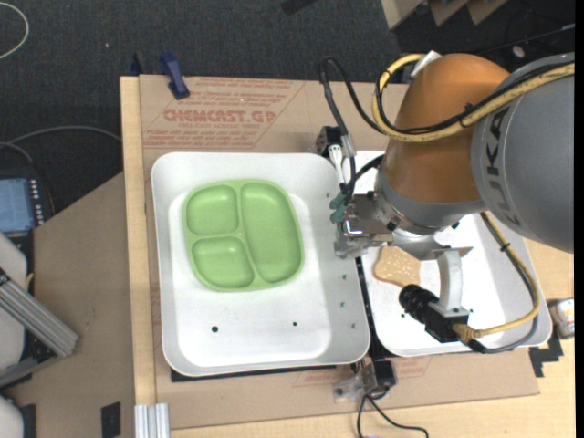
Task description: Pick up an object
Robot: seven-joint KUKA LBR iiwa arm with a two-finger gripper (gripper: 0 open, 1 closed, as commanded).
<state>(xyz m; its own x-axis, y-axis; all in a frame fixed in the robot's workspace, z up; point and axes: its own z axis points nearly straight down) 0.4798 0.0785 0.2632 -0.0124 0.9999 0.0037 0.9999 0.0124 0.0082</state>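
Arm (456, 144) over right bin (511, 327), covering most of it.
Tan object (395, 265) pokes out below the wrist; green divided plate (244, 235) sits in left bin (182, 327). Jaw state: can't tell.

Dark grey carpet floor (228, 16) around the desk (82, 245). Cardboard sheet (228, 108) printed in red tops it. Aluminium rail (36, 313) at 8 o'clock, blue clamp (173, 74) at 11.

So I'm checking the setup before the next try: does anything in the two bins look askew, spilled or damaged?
Nothing stands out. The green three-compartment plastic plate lies flat in the left white bin, and a tan, flat, toast-like piece lies in the right white bin, partly under the arm.
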